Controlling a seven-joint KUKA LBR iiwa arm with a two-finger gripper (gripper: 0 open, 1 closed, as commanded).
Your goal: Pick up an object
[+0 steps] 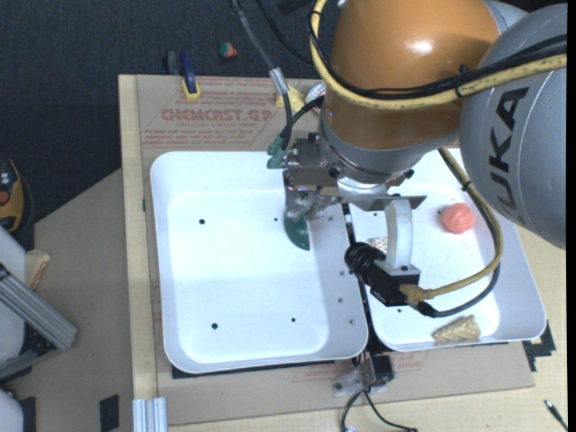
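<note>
At the near edge of the right bin (531, 318) lies a tan crumbly piece (456, 330), likely light and brittle. Farther back sits a pink ball (457, 218), probably soft and easy to pinch across its middle. Over the left bin (180, 268), the gripper (300, 216) hangs with a thin dark-green piece (298, 232) between its fingers, seemingly clamped on it

Bright, even light falls from above onto my bench. The left bin (234, 277) is nearly washed out white, with soft grey shade under my arm. Glare spots shine on my orange band (405, 34). The dark floor (81, 25) stays dim and grainy. My arm, close to the camera, looks slightly soft.
</note>
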